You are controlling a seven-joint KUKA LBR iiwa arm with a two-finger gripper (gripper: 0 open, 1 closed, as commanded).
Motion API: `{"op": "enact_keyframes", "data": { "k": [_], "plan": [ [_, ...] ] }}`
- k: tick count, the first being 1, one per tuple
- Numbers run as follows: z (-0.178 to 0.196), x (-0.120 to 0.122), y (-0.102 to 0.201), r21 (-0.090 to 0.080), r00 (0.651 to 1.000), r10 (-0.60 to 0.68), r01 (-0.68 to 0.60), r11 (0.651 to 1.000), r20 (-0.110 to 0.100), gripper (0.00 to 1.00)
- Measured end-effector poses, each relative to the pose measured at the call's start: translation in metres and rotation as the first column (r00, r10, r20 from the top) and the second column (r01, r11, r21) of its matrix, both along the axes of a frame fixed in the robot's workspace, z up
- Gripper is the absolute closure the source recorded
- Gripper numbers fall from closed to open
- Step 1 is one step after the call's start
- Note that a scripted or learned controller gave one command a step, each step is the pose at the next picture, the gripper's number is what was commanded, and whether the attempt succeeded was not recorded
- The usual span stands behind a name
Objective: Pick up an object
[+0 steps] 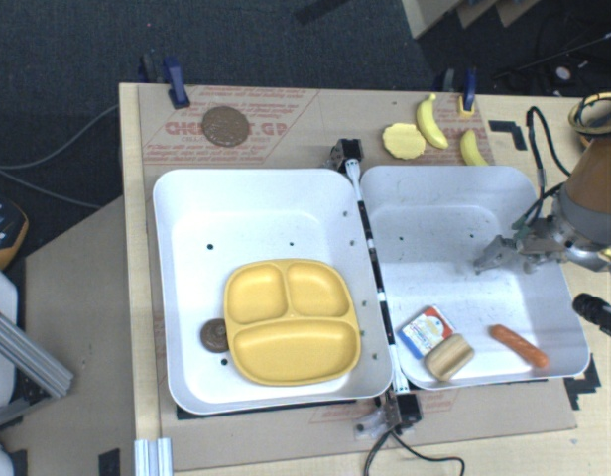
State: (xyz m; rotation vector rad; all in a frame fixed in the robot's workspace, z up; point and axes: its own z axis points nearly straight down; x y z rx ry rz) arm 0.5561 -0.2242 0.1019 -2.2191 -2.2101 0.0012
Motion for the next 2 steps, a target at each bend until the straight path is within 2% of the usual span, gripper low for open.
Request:
{"op": "enact_keyframes", "data": {
  "k": [1, 2],
  "plan": [
    [-0.010, 0.103, 0.017, -0.009, 1.000, 0.011, -0.010, 1.000, 0.017, 0.00],
    [0.103, 0.016, -0.002, -0.007, 1.000, 0.000, 0.000, 1.000, 0.009, 0.00]
  ]
}}
